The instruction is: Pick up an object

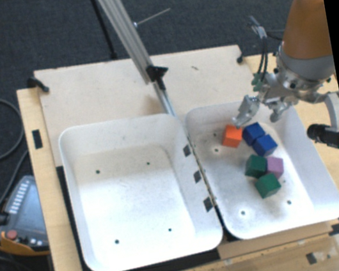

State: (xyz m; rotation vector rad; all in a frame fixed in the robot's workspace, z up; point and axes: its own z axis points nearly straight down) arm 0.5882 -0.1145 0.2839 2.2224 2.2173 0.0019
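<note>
The gripper (261, 111) hangs over the far part of the right bin (318, 203), its two fingers spread wide with nothing between them. The left fingertip (244, 114) sits just above the orange block (232, 135); whether it touches cannot be told. Beside the orange block lie two blue blocks (258, 138), touching each other. Nearer the camera sit a dark green block (255, 165), a purple block (275, 165) and another green block (268, 185), clustered together. The left bin (145, 253) lies alongside.
</note>
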